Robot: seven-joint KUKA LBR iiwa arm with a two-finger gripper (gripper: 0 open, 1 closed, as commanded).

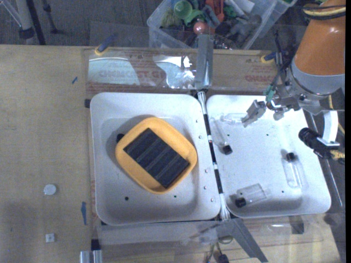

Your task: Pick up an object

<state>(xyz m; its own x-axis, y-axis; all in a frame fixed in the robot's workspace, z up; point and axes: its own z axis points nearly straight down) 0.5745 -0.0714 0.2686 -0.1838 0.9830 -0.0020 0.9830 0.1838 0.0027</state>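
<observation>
A yellow, rounded-square object with a black ribbed top (156,154) lies tilted in the left bin (104,201). In the right bin (263,147) lie three clear tubes with black caps: one near the divider (221,140), one at the right (293,170) and one at the front (249,194). My gripper (254,112) hangs over the back of the right bin, above and to the right of the tube near the divider. Nothing shows in its grasp.
The arm's orange band (323,37) and grey wrist (307,86) stand over the right bin's back right corner. A clear tub of mixed toys (219,10) sits behind the bins. A small grey disc (50,189) lies on the bench at the left.
</observation>
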